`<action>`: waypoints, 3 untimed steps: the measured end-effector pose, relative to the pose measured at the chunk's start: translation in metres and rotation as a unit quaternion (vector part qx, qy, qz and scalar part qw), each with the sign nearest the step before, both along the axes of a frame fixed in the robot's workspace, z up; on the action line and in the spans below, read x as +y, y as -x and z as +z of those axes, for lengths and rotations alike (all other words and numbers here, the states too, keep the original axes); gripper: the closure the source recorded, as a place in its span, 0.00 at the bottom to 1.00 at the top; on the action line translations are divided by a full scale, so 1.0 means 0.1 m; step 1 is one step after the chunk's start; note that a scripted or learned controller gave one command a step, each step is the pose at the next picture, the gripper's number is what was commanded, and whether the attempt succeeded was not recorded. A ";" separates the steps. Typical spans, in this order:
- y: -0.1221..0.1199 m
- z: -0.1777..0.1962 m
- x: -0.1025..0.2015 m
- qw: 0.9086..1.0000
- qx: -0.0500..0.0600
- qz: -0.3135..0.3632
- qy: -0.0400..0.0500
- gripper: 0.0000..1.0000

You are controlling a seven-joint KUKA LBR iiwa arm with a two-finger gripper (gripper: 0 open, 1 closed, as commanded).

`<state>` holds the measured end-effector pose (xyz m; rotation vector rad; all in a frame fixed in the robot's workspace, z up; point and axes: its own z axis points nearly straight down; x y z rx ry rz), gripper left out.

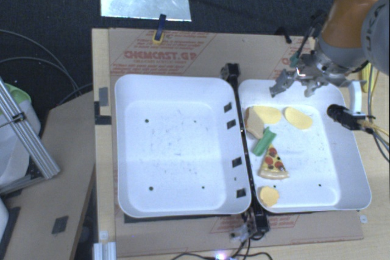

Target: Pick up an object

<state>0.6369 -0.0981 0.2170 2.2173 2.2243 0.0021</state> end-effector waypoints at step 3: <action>-0.26 -0.24 0.93 1.000 -0.010 0.007 -0.002 0.00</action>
